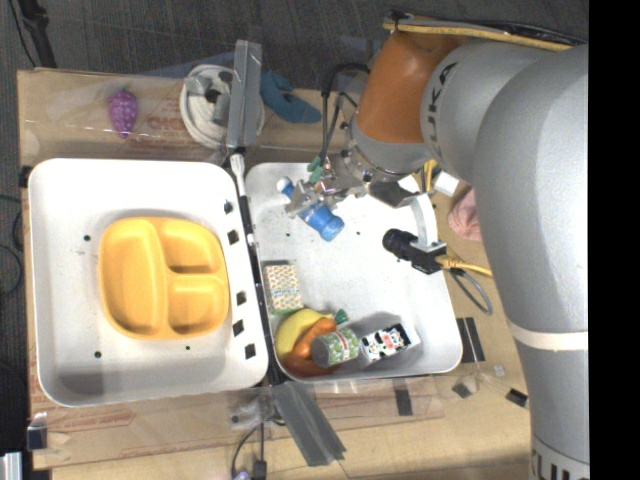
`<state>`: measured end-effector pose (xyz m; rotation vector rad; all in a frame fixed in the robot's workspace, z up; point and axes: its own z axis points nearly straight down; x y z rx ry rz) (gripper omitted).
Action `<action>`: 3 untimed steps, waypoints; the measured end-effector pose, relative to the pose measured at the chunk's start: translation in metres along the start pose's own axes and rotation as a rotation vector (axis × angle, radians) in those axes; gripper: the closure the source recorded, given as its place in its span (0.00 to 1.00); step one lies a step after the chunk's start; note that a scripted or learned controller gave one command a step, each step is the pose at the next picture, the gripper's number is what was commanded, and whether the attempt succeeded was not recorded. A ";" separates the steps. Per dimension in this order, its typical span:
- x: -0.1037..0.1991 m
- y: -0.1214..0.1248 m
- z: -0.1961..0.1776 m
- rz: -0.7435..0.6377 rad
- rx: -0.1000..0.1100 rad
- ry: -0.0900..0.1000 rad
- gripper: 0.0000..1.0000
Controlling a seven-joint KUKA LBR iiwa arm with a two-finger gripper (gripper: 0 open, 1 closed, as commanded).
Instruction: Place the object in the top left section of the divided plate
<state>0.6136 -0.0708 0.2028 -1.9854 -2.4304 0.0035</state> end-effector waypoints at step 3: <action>0.107 0.044 0.011 -0.449 -0.003 -0.003 0.00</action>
